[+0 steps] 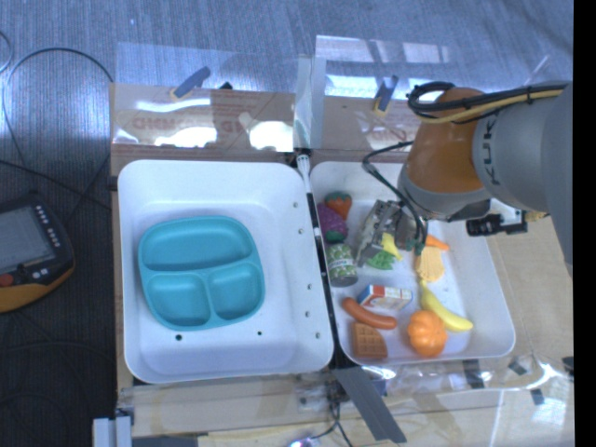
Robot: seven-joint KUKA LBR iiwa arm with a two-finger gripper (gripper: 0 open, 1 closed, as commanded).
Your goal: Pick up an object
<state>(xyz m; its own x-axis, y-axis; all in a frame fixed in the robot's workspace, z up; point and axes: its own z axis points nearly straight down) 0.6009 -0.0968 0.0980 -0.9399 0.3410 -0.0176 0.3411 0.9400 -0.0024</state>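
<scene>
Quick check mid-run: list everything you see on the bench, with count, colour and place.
Left bin: 1, white, left half of bench.
Divided tray: 1, teal, inside left bin.
Right bin: 1, white, right half.
Orange: 1, orange, near front of right bin.
Banana: 1, yellow, beside the orange.
Hot dog: 1, red-brown, front left of right bin.
Waffle: 1, brown, front left corner.
Carton: 1, white-red, bin centre.
Handheld pendant: 1, black-orange, far left.
Arm: 1, grey-orange, from right.
Tool: 1, grey, over right bin's toys.
</scene>
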